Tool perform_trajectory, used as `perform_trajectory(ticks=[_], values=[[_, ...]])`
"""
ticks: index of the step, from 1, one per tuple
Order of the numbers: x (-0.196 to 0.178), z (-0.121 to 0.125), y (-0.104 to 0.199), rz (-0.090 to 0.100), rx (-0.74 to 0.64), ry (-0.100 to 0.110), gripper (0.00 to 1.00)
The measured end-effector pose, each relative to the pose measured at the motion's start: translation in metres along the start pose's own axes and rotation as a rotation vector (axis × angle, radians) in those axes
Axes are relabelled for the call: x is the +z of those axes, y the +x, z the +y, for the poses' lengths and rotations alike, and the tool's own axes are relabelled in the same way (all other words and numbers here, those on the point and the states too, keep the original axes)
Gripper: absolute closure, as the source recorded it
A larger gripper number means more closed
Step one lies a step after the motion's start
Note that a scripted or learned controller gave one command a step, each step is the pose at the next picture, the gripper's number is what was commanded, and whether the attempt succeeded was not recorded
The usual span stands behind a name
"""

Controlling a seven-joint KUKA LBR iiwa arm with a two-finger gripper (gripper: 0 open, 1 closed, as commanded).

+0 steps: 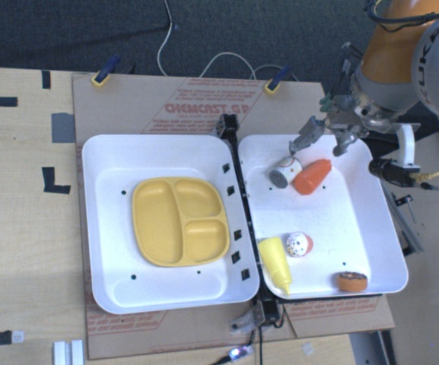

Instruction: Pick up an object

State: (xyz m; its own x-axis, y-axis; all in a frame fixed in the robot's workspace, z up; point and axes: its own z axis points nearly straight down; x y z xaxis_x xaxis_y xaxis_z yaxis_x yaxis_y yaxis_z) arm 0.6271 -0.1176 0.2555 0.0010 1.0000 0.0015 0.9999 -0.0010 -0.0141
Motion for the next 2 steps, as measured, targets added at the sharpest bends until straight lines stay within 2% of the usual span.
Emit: perform_trajectory(ticks=[1, 2], values=[[-0.007, 0.002, 0.0, -0.002, -0.003, -0.012, 0.0], [0.039, -0.005, -0.001, -0.002, -0.002, -0.009, 0.0]])
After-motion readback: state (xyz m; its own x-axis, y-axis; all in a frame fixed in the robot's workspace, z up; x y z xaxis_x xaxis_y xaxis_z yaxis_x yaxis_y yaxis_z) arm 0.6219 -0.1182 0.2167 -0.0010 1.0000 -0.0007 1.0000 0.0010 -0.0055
